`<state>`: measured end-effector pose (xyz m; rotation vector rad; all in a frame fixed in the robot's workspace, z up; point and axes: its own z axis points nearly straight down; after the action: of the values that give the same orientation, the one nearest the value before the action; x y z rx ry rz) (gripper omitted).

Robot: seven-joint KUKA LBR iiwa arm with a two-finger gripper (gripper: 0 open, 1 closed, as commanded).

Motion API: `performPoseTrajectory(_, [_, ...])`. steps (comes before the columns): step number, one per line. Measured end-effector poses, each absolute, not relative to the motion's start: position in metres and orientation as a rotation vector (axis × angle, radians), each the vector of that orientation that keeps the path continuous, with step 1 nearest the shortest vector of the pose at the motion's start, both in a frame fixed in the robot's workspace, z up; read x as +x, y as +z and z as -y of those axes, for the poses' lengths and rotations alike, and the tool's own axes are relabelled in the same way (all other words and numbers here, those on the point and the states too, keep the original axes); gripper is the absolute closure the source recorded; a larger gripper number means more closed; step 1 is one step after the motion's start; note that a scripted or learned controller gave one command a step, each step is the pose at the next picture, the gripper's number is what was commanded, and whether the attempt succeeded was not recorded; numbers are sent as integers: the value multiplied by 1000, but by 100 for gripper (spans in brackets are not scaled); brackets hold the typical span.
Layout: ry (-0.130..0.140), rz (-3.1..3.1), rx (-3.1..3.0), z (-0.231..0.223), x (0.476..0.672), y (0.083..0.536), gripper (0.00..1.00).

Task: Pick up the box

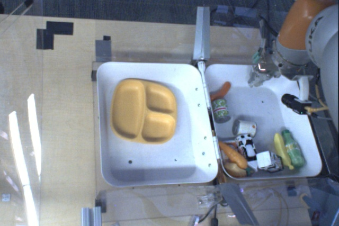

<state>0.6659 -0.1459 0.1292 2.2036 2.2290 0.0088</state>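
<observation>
The claw [260,72] is hovering over the right bin's [312,169] twelve o'clock edge; whether it is spread or pressed together cannot be told. The box [269,161] is lying at the bin's six o'clock, beside a banana [280,149]. The yellow tray [143,110] is sitting in the left bin [159,172].

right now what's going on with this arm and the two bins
A grey arm with an orange band reaches in from the right, its pincer hovering over the far edge of the right bin. It holds nothing visible. That bin holds small items: a can, a banana, a green bottle and a small box near the front. The left bin carries a yellow divided tray.
</observation>
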Motion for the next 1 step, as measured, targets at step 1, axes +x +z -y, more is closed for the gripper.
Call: performPoseTrajectory(1, [10, -2204, 2227, 154, 616, 89, 100])
